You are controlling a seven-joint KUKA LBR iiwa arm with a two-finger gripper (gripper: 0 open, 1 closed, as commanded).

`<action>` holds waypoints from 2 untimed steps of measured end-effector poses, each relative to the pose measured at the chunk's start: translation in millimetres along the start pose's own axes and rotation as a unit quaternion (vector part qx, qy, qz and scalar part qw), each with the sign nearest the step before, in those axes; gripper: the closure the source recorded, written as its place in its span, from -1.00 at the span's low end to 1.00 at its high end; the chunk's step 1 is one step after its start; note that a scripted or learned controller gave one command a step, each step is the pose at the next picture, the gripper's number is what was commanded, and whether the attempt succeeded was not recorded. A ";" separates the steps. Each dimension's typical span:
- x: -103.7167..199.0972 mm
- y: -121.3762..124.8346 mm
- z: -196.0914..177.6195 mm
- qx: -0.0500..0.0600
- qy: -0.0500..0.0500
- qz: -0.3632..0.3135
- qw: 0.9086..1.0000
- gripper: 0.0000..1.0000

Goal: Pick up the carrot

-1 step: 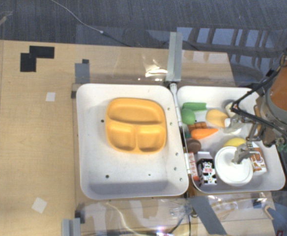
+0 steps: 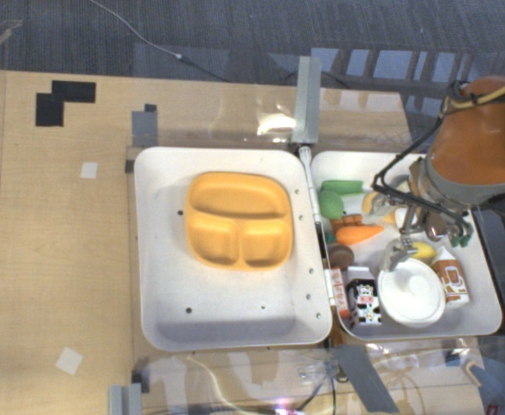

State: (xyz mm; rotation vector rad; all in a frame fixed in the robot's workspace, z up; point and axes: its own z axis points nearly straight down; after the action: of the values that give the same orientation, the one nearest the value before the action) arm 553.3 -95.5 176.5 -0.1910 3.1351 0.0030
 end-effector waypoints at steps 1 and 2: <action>-43.5 -32.0 79.9 0.002 -0.005 -0.061 0.998 -1.00; -65.2 4.3 86.0 0.002 -0.008 -0.032 0.999 -1.00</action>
State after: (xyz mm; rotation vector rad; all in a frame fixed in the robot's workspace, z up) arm 617.5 -83.1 90.6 -0.2900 3.1109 -0.0027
